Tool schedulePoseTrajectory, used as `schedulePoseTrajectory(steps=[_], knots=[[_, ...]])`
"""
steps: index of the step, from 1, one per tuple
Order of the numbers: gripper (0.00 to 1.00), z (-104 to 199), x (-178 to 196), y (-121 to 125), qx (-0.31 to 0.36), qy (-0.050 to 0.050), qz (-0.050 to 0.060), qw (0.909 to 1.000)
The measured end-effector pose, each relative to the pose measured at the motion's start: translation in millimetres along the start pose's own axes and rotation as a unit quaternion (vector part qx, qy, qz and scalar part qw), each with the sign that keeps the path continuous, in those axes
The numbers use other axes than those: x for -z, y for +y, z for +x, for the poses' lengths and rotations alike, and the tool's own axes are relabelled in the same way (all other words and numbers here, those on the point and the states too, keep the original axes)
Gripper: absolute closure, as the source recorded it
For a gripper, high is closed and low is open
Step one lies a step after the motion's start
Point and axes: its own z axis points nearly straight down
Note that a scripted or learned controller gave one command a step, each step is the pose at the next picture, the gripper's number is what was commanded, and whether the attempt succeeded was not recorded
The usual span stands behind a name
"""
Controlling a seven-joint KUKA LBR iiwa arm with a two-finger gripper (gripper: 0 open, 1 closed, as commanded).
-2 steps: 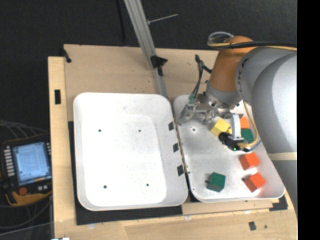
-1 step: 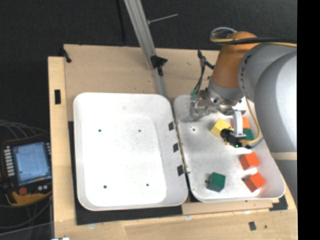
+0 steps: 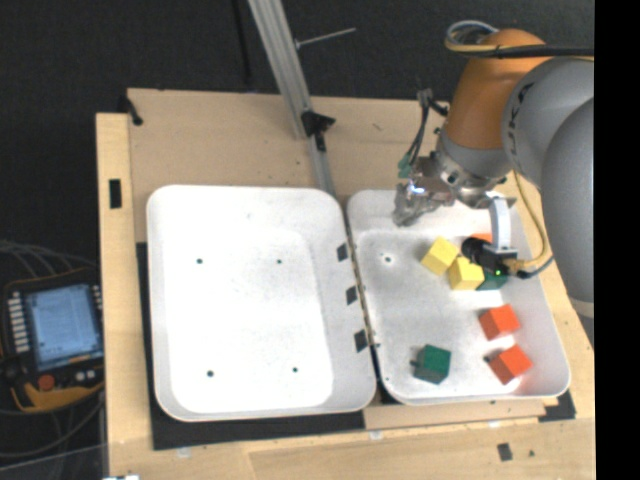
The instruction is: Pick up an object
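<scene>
Blocks, five counted, all in the white bin nearer my arm: yellow block and second yellow block touching each other toward the far right, orange block and second orange block by the right rim, green block near the front rim. My gripper hangs over that bin's far left corner, apart from every block; whether it is open or closed I cannot tell. Other white bin lies alongside, touching.
</scene>
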Motion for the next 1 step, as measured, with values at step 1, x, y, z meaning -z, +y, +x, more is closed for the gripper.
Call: schedulePoseTrajectory(steps=[1], knots=[[1.0,-3.7,45.4,6.1,0.002,0.0,0.0,1.0]])
